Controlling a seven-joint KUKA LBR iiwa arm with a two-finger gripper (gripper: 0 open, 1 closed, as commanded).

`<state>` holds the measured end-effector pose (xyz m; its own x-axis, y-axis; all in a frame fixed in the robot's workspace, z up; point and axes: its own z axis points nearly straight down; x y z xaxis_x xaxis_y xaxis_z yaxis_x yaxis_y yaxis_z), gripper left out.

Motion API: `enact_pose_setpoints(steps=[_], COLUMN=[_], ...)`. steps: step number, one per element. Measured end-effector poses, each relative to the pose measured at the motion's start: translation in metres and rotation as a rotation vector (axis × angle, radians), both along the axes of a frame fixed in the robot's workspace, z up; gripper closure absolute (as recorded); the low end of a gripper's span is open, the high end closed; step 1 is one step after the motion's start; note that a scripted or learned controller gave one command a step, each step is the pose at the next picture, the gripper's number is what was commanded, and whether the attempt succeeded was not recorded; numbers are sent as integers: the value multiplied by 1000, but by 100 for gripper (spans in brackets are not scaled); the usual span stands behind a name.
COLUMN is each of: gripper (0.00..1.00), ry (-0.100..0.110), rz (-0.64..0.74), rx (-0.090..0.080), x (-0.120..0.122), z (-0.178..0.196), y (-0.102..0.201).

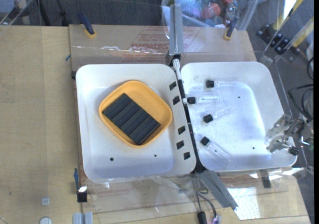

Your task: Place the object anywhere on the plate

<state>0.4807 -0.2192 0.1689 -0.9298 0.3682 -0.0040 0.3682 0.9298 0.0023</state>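
Clear plastic vials with black caps (208,117) are seen scattered in the right white bin (259,76), well apart from the yellow square plate (160,107). Gripper (283,135) at bin's right rim; grip state cannot be told. Slippery, see-through vials may be missed.

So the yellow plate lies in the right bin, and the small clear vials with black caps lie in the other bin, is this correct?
Not quite. The camera view shows the yellow plate in the left bin, not the right one. The small clear vials with black caps lie in the other bin, the right bin.
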Motion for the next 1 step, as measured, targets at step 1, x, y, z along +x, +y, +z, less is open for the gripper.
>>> enact_pose_setpoints(steps=[1], gripper=[100], ry=[-1], rz=[94], rx=[-2], x=[1], z=[7], y=[-2])
